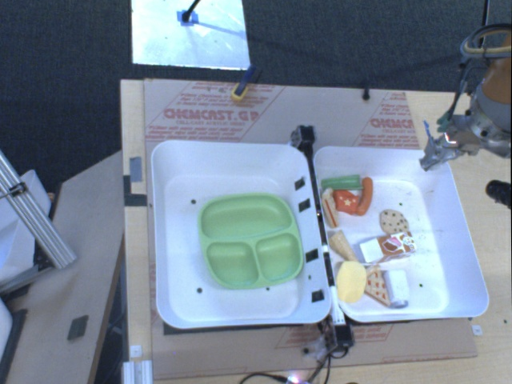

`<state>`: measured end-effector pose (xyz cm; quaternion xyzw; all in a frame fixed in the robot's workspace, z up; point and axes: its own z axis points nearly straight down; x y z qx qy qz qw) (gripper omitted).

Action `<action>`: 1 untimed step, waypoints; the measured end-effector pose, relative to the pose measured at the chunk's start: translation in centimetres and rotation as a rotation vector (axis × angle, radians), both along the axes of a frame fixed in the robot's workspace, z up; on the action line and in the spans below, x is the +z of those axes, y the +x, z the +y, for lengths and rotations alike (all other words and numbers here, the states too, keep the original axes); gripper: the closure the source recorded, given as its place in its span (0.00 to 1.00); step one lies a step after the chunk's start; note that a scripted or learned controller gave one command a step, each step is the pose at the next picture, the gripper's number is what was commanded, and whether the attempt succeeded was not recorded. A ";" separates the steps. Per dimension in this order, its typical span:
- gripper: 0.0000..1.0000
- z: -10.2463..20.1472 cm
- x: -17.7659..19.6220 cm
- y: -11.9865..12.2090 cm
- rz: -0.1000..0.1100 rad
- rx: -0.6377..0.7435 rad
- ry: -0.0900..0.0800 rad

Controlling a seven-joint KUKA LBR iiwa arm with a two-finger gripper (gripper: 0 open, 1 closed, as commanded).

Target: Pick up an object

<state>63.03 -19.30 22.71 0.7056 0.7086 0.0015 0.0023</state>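
Observation:
The right bin [448, 238] holds several toy foods: a green bean [342, 182], a red tomato piece [349, 202], an orange sausage [367, 194], a brown cookie [394, 222], a yellow round piece [350, 282], a pizza slice [378, 287] and a small white and red packet [386, 248]. My gripper [436, 152] hangs over the bin's far right corner, up and to the right of the food, with nothing seen between its fingers.
The left bin [176, 214] carries a green three-compartment plate [248, 239]. A black divider with clips [314, 214] runs between the bins. A silvery sheet [190, 21] lies beyond the bench, and a yellow clip [240, 92] rests on the cardboard.

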 end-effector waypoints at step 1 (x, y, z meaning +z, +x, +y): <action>1.00 5.3 -1.1 -1.1 0.005 0.003 0.001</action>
